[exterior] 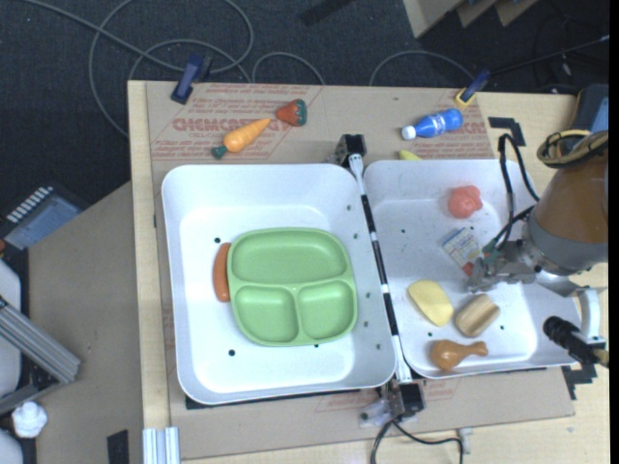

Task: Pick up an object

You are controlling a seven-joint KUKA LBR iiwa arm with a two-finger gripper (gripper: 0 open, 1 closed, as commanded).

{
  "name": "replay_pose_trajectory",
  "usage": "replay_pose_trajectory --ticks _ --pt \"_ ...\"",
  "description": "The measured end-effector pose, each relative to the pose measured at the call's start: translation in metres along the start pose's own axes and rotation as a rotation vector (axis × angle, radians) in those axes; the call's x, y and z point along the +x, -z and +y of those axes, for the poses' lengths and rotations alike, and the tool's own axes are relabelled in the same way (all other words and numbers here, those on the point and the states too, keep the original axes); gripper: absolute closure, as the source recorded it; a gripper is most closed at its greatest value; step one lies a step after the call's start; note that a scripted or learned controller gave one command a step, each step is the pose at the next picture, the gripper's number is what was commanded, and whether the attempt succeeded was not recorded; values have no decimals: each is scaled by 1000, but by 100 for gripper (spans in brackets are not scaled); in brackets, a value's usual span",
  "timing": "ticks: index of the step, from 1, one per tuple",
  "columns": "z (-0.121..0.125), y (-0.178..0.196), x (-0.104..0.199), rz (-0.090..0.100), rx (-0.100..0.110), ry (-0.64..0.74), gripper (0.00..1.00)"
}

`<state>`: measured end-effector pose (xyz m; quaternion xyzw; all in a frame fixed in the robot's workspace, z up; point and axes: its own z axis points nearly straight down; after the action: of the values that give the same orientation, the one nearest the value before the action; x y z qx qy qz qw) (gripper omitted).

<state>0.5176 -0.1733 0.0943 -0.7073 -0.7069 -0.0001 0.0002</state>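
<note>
- Reach under way: I watched the gripper (482,271) hang low over the middle of the right bin (416,177), with the grey-and-orange arm (571,220) coming in over that bin's right wall. I judged this to be the approach step, with nothing yet lifted.
- Whether the gripper was released or clenched, I could not tell from this slanted view. No object showed in its grasp.
- The likeliest target, in my reading, was the tan roll (476,315), which lay on the bin's floor just toward the bin's near wall from the gripper. A small clear packet (462,246) lay just as close on the far side, so I could not be sure which one the program meant.
- The roll's long axis ran roughly across the bin, its right end tipped slightly toward the far wall. It had no clear front or back.
- A yellow piece (430,303) touched or nearly touched the roll's left end, and a brown drumstick (456,354) lay by the bin's near wall with its thin end pointing right.
- A red ball (465,201) sat well apart, in the bin's far part.
- The next move, as I judged it, called for shifting the gripper toward the near wall until it stood over the roll, closing across the roll's short width, and staying clear of the yellow piece.
- The green plate (290,286) stayed outside that bin, in the bin to its left on the surface (155,356).
</note>
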Motion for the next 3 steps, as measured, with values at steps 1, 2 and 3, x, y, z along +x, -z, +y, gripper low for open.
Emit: replay_pose_trajectory --ticks 1,2,3 --pt "0 0 0 0 0 0 0" --pt "-39 -10 -3 0 2 -1 0" --pt "-39 0 -3 -1 0 -1 100"
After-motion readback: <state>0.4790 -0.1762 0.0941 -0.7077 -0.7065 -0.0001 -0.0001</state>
